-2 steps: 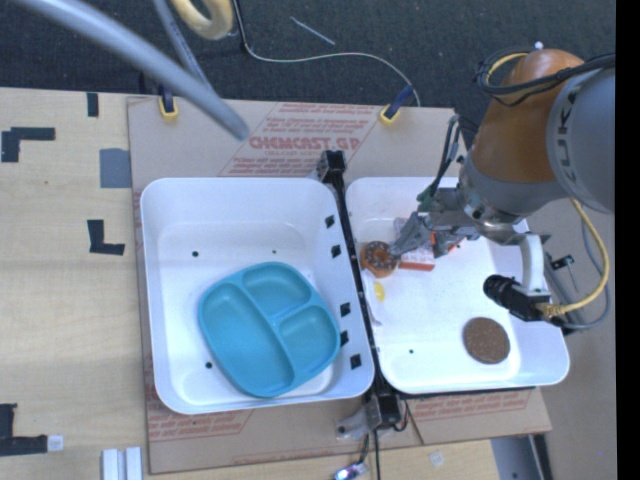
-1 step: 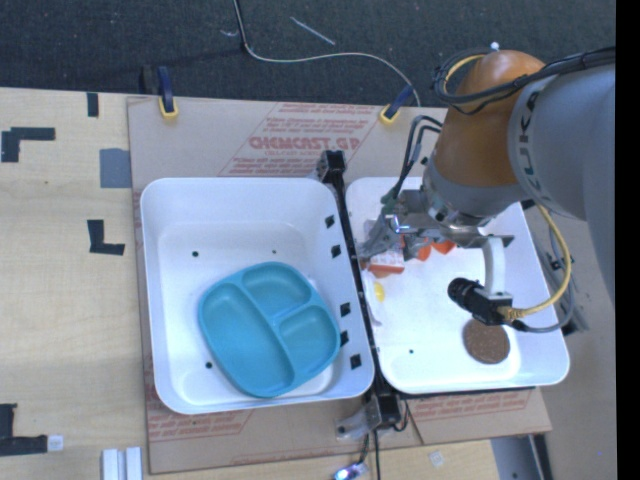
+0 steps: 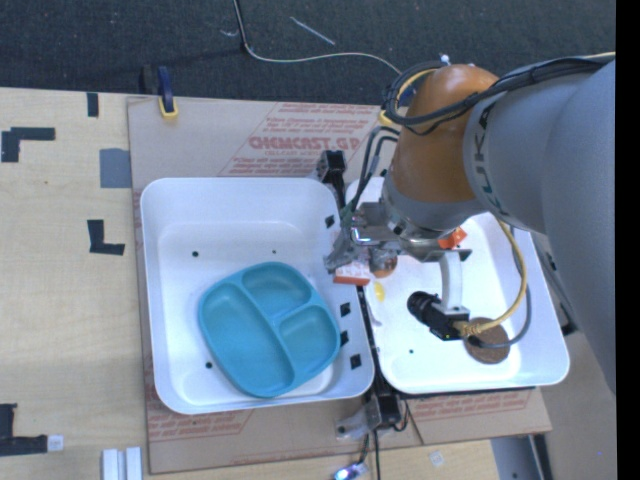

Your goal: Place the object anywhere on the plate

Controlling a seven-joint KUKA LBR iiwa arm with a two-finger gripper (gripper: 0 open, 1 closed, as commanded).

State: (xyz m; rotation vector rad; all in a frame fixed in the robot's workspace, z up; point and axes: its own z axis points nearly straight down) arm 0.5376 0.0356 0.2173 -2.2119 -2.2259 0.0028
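Note:
A blue plate (image 3: 268, 326) with three compartments lies in the left bin (image 3: 170, 228), toward its near side. My gripper (image 3: 352, 260) hangs over the divide between the two bins, just past the plate's far right corner. A small thing with a red-orange edge (image 3: 350, 279) sits right at the gripper's tip, and a brownish lump (image 3: 383, 263) shows beside it. Whether the gripper grips either of them is hidden by the wrist. Nothing lies on the plate.
The right bin (image 3: 530, 368) holds a brown round thing (image 3: 488, 348) near its front right. A small orange piece (image 3: 455, 236) shows beside the wrist. The arm's bulk covers the far part of the right bin. Cardboard (image 3: 250, 148) lies under both bins.

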